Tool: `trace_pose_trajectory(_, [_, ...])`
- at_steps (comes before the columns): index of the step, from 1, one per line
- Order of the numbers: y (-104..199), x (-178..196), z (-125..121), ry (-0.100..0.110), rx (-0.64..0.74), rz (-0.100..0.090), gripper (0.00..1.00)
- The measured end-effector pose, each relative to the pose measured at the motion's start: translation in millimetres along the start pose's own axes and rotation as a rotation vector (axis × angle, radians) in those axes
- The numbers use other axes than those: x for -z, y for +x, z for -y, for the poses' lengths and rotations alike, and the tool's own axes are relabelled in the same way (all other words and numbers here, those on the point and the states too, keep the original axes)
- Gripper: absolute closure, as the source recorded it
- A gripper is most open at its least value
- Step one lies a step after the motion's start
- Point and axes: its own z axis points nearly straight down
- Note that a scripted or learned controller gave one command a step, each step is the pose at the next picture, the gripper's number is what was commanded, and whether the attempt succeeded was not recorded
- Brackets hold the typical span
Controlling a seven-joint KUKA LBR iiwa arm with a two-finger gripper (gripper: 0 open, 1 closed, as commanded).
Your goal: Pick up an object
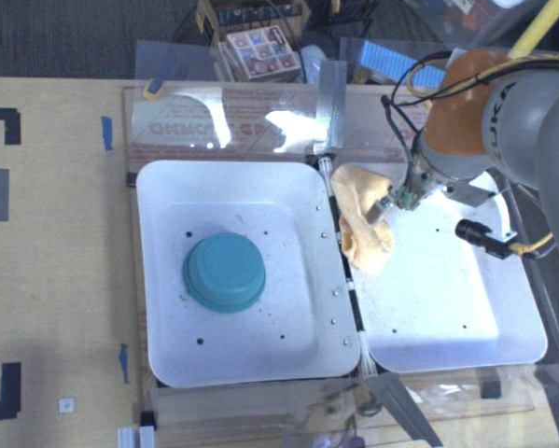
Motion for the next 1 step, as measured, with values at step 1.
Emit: trace_pose_trajectory(1, [3.9, 0.0, 0.5, 0.001, -0.093, 0.0, 0.0])
